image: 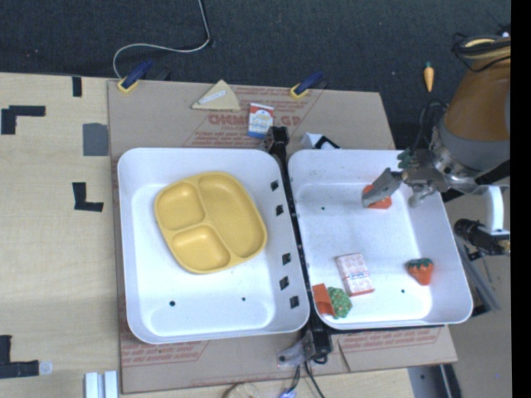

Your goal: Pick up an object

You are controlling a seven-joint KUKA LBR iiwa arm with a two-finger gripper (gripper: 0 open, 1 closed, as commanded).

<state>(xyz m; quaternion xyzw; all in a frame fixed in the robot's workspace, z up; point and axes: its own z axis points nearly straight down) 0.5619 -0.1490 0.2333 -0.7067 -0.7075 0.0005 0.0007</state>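
The grey arm with its orange band (477,98) reaches in from the right, and its two-finger gripper (380,192) hangs over the upper part of the right shallow white bin (431,309). A small red-orange object (379,202) shows just beneath the grey tips, touching them or nearly so; whether the fingers are apart, together or clamped on that piece cannot be told from this slant, since the tips overlap it.

Lower in the same bin lie three other things, well apart from the gripper. A small white card-like packet with red print (354,273) lies flat near the middle of the bin floor. Just beside its lower left corner, against the bin's left wall, sits a green leafy toy with an orange block (332,300) touching it. Near the right wall rests an orange-red toy fruit with a green top (421,270).

The left shallow white bin (141,305) holds a yellow plastic plate with three compartments (210,220), lying flat and turned at an angle. Both bins sit on a brown cardboard sheet (166,114) on the bench. On that sheet above the bins lie a pale triangular wedge (218,96) and a small red, white and blue carton (260,121), which stands upright just above the gap between the bins.
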